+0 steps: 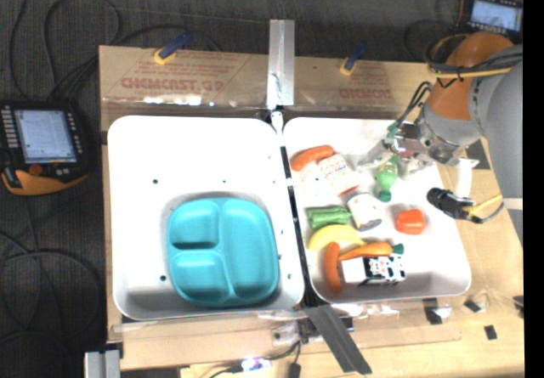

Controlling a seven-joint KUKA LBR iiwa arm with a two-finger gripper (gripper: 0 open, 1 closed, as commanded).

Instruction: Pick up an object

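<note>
Worktop bins sit side by side; the right bin (pixel 455 270) holds a green bottle (pixel 385 183), long axis near upright, beneath the pincer (pixel 401 149) by its far-right rim; pincer state unclear; bare floor lies right.

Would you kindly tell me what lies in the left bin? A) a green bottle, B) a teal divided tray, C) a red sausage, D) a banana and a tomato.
B: the teal tray lies in the left bin, while the banana, tomato and other small items are in the right bin.
</note>
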